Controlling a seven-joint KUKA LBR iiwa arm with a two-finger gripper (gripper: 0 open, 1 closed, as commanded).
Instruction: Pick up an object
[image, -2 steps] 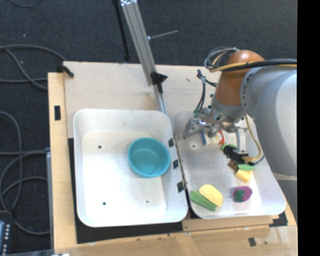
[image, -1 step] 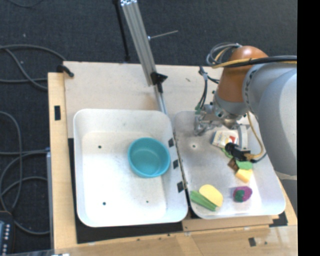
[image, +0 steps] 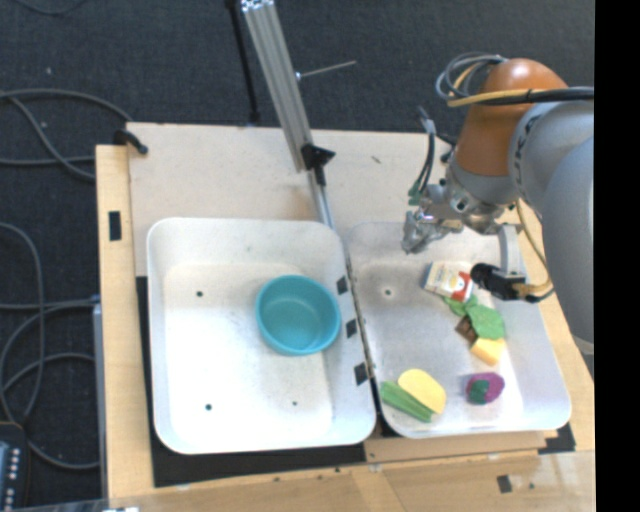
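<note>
Nearest in the right bin (image: 540, 400): a yellow-and-green corn toy (image: 418, 392) and a purple toy (image: 484, 388), then a yellow block (image: 488, 350) touching a green piece (image: 486, 322), then a white-and-red packet (image: 448, 281). Left bin (image: 180, 400) holds a teal bowl (image: 297, 314) near its middle. Farthest, the end effector (image: 418, 236) hangs over the right bin's back-left corner, apart from the packet, nothing visibly in it; can't tell whether it's open or closed.
</note>
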